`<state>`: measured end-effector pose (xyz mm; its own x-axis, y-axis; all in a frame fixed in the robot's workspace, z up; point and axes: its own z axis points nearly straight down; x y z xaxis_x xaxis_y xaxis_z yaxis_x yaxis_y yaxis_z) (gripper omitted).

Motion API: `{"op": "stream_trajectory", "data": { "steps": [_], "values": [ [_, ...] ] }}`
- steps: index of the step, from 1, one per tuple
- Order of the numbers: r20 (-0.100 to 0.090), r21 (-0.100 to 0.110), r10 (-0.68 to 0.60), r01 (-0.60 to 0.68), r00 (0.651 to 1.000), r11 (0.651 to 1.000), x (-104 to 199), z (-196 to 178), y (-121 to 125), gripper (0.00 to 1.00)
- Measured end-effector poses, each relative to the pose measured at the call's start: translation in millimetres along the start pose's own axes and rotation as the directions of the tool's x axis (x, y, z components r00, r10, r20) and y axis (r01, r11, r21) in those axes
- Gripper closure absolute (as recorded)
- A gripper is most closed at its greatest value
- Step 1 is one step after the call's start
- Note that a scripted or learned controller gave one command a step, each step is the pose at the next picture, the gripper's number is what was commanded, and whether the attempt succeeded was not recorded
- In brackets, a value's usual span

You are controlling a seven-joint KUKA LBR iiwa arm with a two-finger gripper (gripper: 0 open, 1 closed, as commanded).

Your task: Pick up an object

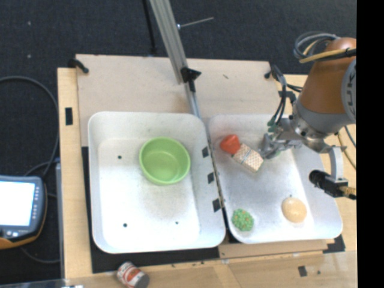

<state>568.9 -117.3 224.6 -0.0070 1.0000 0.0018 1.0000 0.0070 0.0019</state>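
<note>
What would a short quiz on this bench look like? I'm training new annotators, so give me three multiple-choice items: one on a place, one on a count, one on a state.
1. Where is the green bowl?
A. In the left bin
B. In the right bin
C. On the floor

2. How many loose things lie in the right bin?
A. Two
B. Four
C. Six

3. How does the bowl stand?
A. Upside down
B. On its side
C. Upright, opening up

Answers:
1 A: the bowl sits within the left bin.
2 B: red object, speckled block, green ball and pale round object.
3 C: its hollow inside faces the camera.
</note>
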Motion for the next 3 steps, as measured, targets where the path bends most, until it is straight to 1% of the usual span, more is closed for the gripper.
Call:
{"op": "stream_trajectory", "data": {
  "steps": [1,2,3],
  "values": [
    [0.0,0.0,-0.002,0.002,1.0,1.0,52.1,-14.7,-3.7,1.0],
    [-0.001,0.002,-0.002,0.002,1.0,1.0,112.0,-19.0,-15.3,1.0],
    [0.0,0.001,-0.002,0.002,1.0,1.0,172.0,-16.0,-10.2,1.0]
  ]
}}
